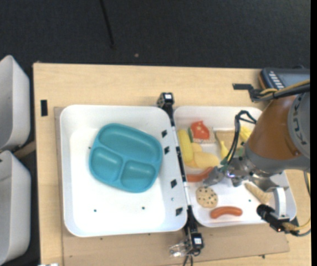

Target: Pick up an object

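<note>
On the left of the tabletop (47,148) sits the left bin (72,204), carrying a teal divided plate (126,158) and nothing else that could readily be grasped. Past the shared wall lies the right bin (203,221), where the toy food is crowded: a red piece (200,130) near the top, a yellow corn cob (185,144) just beside a pale yellow lump (204,159), an orange strip (194,177) below them, a speckled round cookie (206,196) and, close to the bin's near rim, a red sausage (225,212).

The arm (275,137) reaches in from the right, and the tool (220,174) hangs low over the middle of the right bin, close above the orange strip and the cookie. Its tip is a dark blur, and whether it is open or closed cannot be told from here.

Judged from this, the pick is not done: every item lies on the bin floor, and nothing can be seen in the tool. What remains is a grasp and a lift. The nearest candidates are the orange strip, thin and flat, and the cookie, a low tan disc with dark dots.
</note>
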Robot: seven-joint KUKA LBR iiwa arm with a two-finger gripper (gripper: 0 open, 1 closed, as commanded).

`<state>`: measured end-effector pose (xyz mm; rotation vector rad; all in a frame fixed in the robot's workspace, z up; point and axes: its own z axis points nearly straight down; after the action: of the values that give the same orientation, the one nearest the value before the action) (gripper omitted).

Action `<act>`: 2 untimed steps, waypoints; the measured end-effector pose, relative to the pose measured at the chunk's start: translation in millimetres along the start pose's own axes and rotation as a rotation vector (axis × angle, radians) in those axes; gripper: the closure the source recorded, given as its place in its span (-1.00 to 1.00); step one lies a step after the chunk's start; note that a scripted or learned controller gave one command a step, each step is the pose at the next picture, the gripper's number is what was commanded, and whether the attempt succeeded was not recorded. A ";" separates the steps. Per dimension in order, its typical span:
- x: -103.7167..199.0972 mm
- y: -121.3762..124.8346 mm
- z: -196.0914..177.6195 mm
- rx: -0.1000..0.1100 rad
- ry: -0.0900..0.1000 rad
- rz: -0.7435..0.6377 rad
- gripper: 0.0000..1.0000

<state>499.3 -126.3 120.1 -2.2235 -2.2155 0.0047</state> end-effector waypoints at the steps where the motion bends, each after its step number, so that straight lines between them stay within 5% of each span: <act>1: -1.4 1.4 18.8 -0.007 -0.002 0.001 -1.00; 2: -2.2 1.2 8.8 -0.008 -0.001 0.008 1.00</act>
<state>500.5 -128.5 111.3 -2.2372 -2.2111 -0.0031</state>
